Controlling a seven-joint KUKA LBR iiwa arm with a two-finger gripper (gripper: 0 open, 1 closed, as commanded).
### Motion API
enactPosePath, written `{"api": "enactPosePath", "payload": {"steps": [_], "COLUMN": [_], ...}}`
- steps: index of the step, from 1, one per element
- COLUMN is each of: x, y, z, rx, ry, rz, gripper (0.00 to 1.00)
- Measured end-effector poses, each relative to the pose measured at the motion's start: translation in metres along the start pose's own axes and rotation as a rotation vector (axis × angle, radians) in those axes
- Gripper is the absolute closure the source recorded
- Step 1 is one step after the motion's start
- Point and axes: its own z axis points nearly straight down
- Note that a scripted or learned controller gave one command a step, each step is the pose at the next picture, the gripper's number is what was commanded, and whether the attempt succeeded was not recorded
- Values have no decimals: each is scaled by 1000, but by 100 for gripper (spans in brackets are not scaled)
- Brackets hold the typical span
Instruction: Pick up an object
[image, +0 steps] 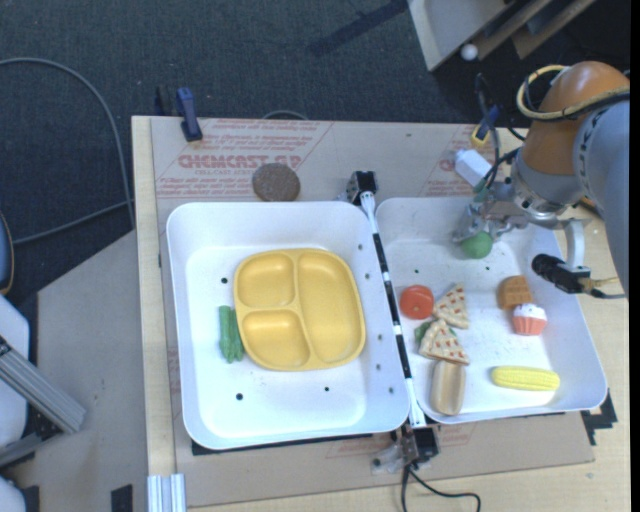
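Note:
My gripper (480, 234) is low over the back of the right bin (590, 370), reaching in from the right. A small round green object (478, 245) sits between its fingertips, and the fingers (464, 235) are shut on its sides. Whether the object still touches the bin floor I cannot tell. In front of it lie a red tomato (416, 300), two pizza slices (452, 308) (443, 343), a bread roll (448, 386), a yellow corn cob (525, 378), a cupcake (529, 320) and a brown piece (515, 291).
The left bin (190, 230) holds a yellow divided plate (298, 306) and a green pod (231, 333) to its left. A brown disc (276, 183) lies on the bench behind the bins, and a blue clamp (186, 113) sits at the back left edge.

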Motion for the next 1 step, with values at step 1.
{"api": "enactPosePath", "payload": {"steps": [1], "x": [85], "y": [1], "z": [-91], "rx": [3], "ry": [4], "rz": [0], "gripper": [100]}}
